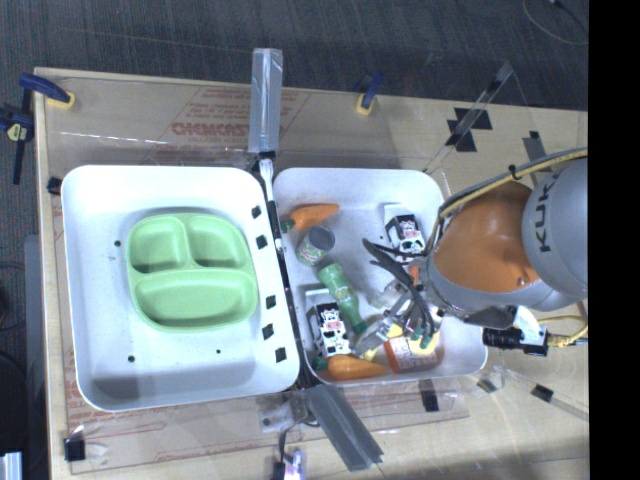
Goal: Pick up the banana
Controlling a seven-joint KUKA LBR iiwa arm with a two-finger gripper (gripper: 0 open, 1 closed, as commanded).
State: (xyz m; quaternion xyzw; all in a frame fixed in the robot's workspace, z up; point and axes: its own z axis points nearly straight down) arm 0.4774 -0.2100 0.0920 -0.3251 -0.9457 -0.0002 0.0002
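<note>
A green divided plate lies in the left bin. In the right bin, among clutter, the banana lies just beside the gripper, whose grip I cannot tell.

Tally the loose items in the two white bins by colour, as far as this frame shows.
Green: 2, the green divided plastic plate and the green bottle.
Orange: 2, the upper orange carrot-shaped piece and the lower one.
White printed cartons: 2.
Grey can: 1.
Total: 7 clearly seen; items under the gripper unclear.
</note>
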